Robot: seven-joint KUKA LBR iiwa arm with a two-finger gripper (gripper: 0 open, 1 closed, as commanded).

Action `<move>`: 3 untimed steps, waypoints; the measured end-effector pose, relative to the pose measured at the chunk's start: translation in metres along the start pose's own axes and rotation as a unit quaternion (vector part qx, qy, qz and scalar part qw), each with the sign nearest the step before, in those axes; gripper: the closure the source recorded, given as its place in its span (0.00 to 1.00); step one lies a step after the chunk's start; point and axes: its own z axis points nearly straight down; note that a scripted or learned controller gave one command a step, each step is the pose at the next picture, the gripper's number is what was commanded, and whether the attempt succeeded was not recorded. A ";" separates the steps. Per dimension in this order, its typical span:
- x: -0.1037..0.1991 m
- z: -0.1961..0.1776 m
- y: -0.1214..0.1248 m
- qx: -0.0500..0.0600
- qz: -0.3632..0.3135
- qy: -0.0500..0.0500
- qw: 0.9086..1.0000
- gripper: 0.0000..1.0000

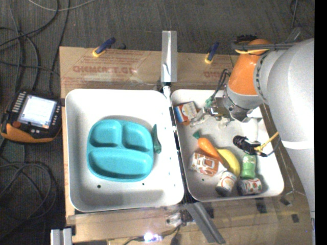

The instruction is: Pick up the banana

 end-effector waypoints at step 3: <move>0.030 -0.087 -0.110 0.003 0.054 0.001 0.999 0.00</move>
